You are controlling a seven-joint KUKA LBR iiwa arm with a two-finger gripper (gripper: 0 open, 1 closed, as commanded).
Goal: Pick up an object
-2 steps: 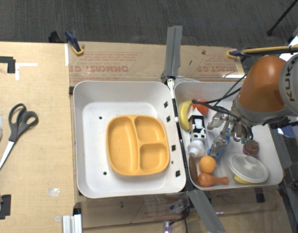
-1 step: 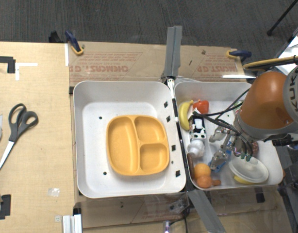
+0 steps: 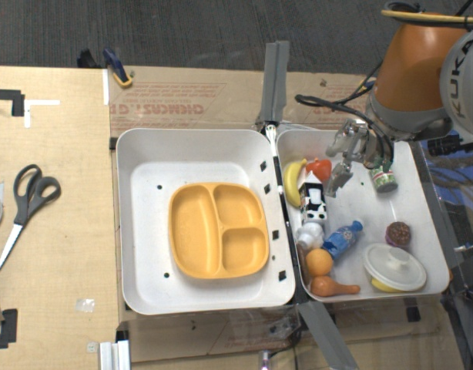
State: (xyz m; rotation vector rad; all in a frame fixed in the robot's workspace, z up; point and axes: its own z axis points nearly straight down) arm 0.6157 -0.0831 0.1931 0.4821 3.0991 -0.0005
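A tan bench on dark carpet fills the camera view, with scissors [image 3: 25,199] at the left edge and a printed cardboard sheet under two white bins. The left bin [image 3: 136,206] carries a yellow divided plate [image 3: 219,230]. The right bin [image 3: 421,206] holds the clutter: a banana [image 3: 293,182] against the dividing wall, a red piece [image 3: 320,169] beside it, a black-and-white item [image 3: 313,200] below, a blue bottle [image 3: 343,239], an orange [image 3: 318,262], a tan gourd-shaped toy [image 3: 333,287], a white lidded bowl [image 3: 395,267], a dark round thing [image 3: 398,233] and a small green-labelled jar [image 3: 384,179].

My claw [image 3: 352,159] hangs in the upper middle of the right bin, just right of the red piece and left of the jar, and grips nothing that I can see. I cannot tell its spread.

To do this well, I judge I should choose one target standing free, perhaps the jar or blue bottle, centre over it and descend straight, since the pile along the wall invites a glancing miss.

My wrist hides the bin's upper right corner. The red piece and the dark round thing are too small to name.
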